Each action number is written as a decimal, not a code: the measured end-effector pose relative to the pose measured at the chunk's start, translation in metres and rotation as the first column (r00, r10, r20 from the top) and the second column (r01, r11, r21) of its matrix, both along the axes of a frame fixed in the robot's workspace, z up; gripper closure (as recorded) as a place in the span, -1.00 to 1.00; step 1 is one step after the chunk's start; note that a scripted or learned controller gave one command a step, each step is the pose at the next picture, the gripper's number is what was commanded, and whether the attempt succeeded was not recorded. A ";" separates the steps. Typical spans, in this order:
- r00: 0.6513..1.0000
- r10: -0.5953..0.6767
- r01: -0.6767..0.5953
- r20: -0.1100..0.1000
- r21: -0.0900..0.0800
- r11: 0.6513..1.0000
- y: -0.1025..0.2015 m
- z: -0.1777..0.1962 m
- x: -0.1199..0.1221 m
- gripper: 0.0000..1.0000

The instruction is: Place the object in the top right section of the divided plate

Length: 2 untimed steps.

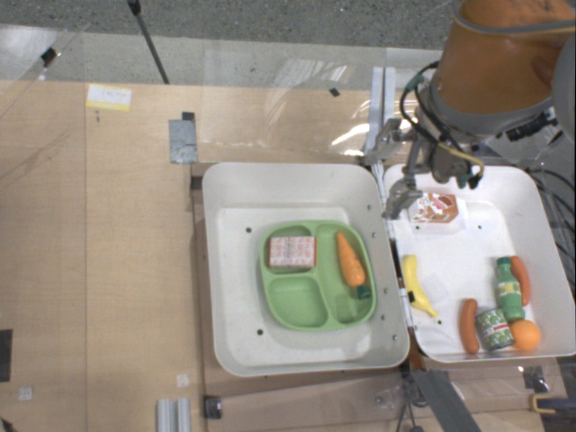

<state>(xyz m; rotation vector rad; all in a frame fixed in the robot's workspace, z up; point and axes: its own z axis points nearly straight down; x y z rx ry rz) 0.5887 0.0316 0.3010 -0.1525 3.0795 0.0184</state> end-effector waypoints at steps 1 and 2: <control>1.000 -0.003 0.003 0.013 0.004 1.000 0.000 0.014 0.002 1.00; 1.000 -0.003 0.003 0.013 0.004 1.000 0.001 0.014 0.002 -1.00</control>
